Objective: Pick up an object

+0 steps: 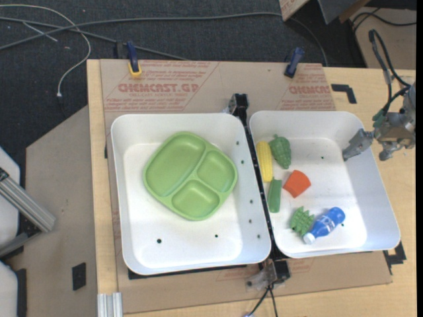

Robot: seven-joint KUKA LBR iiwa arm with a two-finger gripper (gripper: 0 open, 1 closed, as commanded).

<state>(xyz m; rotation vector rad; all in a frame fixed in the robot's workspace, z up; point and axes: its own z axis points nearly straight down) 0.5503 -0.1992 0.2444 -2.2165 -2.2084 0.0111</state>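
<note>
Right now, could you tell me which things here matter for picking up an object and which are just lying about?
For the job:
claw, open over the right bin's far edge
yellow corn
dark green toy
orange block
green stick
spiky green toy
blue bottle
right bin

Lying about:
green divided plate
left bin
two clamps
floor cables

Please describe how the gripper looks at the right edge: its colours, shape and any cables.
The gripper is grey metal with two slim fingers that widen toward a blocky body. Teal parts sit above that body, and thin dark cables run upward from it.
</note>
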